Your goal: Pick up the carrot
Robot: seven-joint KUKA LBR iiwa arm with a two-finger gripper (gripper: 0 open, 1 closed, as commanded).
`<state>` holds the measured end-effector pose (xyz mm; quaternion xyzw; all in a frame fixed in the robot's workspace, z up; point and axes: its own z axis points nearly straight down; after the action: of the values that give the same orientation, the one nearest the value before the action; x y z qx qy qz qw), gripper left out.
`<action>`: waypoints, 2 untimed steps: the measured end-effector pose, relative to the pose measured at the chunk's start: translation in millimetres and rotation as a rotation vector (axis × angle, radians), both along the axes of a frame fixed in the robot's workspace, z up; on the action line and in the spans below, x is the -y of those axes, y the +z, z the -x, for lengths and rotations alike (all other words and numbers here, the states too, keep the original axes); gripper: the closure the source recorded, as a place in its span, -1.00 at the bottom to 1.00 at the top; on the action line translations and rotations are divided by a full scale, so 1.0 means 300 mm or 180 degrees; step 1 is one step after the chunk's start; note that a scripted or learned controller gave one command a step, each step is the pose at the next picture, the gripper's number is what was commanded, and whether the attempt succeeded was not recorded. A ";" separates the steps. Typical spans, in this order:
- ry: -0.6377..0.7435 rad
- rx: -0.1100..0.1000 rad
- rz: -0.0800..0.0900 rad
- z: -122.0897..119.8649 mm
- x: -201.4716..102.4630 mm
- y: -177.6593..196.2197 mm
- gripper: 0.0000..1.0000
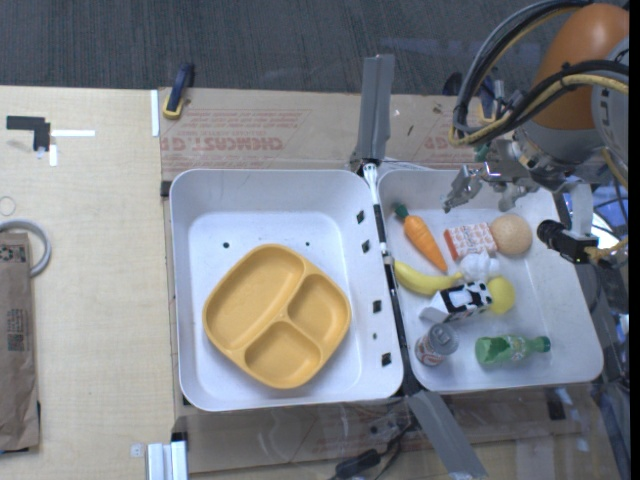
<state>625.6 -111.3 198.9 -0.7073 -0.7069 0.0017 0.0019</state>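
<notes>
The orange carrot [425, 242] with a green top lies in the right bin [570, 363], near its left wall and pointing toward the far left corner. My gripper [484, 194] hangs above the far part of that bin, up and to the right of the carrot. It is open, with nothing between its fingers [458, 194]. A clear gap separates it from the carrot.
Around the carrot lie a banana [424, 279], a wafer pack [470, 239], a beige ball [511, 235], a lemon [501, 295], a black-and-white toy [464, 299], a can [436, 344] and a green bottle [510, 348]. The left bin [200, 208] holds a yellow divided plate [277, 315].
</notes>
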 end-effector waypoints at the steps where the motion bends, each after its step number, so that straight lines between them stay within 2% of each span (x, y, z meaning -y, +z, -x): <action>1: 0.0655 -0.0001 0.0001 0.023 -0.163 -0.034 -1.00; 2: 0.1193 0.0049 0.0010 0.033 -0.025 -0.339 -1.00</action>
<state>615.7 -103.7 97.3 -0.5633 -0.8263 -0.0023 -0.0050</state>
